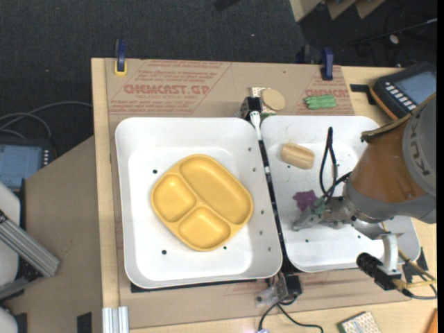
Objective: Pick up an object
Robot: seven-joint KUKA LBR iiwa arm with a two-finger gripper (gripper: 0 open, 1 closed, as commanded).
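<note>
While the arm [388,179] leans low over the right bin [326,255], gripper [305,217] beside a small purple object [304,199], finger spread impossible to tell, nothing visibly held.

even, bright overhead light, white bins [139,186] near blown out with faint glare, soft short shadows under the yellow tray [201,201], dark floor [104,12] underexposed at top, slightly soft focus and compression grain, arm [392,179] a little blurred
</note>
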